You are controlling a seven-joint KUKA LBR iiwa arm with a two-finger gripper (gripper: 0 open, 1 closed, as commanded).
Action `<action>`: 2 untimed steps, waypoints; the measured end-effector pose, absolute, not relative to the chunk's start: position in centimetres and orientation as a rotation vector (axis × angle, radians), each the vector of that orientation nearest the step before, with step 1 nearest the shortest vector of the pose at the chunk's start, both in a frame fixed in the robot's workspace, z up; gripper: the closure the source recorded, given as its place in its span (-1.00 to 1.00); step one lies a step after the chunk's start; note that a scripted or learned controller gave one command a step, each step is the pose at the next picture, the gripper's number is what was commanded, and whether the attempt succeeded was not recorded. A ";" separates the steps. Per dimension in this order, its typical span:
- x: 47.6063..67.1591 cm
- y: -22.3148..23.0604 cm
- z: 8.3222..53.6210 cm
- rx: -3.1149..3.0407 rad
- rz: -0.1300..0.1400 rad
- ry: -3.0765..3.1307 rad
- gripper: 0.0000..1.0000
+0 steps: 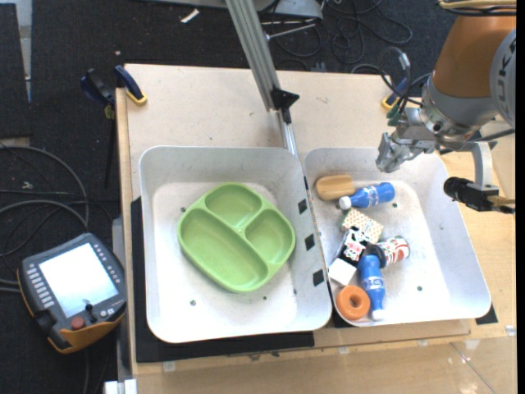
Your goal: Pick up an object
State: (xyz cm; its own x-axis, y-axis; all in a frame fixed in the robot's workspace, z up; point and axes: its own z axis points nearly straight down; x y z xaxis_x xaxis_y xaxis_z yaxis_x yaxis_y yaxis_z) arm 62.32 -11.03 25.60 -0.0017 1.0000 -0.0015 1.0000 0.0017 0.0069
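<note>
Two bins fill the frame's middle: left bin (164, 179) holds a green tray (236, 236); gripper (392, 156) hovers upper right over the right bin (447, 220), grip unclear.

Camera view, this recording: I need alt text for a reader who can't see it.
A grey and orange robot arm's hand hangs over the far edge of the right bin, above a clutter of small items: two blue bottles, a wooden piece, an orange ring, patterned cards. The left bin holds a green divided plate.
</note>
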 end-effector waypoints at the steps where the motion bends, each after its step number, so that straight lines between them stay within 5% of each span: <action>1: 60.4 -5.8 26.2 2.214 0.002 2.231 1.00; 2: 59.2 -1.6 25.2 2.216 -0.002 2.231 1.00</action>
